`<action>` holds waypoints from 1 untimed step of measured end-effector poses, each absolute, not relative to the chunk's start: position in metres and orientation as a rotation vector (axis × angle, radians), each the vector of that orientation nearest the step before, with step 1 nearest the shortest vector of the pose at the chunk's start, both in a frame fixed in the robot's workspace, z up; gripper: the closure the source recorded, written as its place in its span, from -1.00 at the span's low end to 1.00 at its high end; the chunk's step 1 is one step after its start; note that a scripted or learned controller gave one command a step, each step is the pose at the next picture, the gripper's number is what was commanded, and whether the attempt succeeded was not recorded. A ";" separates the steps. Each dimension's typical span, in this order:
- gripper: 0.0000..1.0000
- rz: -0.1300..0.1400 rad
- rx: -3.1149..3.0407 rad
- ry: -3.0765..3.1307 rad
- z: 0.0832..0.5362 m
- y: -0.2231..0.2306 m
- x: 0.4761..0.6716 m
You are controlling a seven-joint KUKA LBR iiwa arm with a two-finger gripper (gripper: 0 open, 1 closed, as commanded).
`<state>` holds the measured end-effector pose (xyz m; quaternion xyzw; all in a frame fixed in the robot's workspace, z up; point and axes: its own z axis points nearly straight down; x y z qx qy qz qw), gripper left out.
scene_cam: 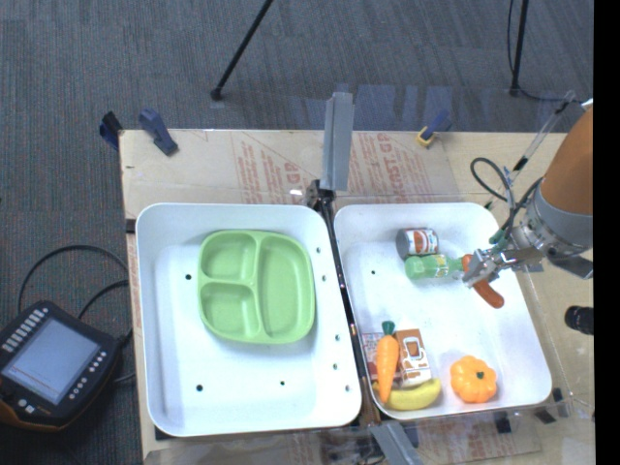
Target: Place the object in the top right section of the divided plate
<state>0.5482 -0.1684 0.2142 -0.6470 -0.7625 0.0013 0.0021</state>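
The pincer point(480, 267) is seen low over the right bin point(528, 361), at about three o'clock of that bin's floor, reached in from the right by the grey arm with its orange band point(578, 158). Whether it is spread or pressed together cannot be told, since the tips are too small and blurred against what lies beneath. Just at its nine o'clock a green bottle point(431, 266) lies on its side, its near end touching or almost touching the pincer (the exact contact cannot be made out). At the pincer's five o'clock a small red-orange sausage-like piece point(491, 295) is seen close by. At the bottle's twelve o'clock, just beside it, a small can point(417, 241) rests on its side.

Farther out, along the bin's six o'clock edge, a carrot point(386, 359), a small printed carton point(414, 352), a banana point(416, 396) and an orange pumpkin-like fruit point(473, 379) are grouped together.

In the left bin point(160, 376), well apart from the pincer at its nine o'clock, the green divided plate point(258, 286) is laid, with nothing resting in its sections. A handheld control pad point(48, 359) lies off the bench point(242, 168), at the picture's eight o'clock.
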 end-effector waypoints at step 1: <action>1.00 0.005 -2.212 -2.227 0.314 -0.172 0.537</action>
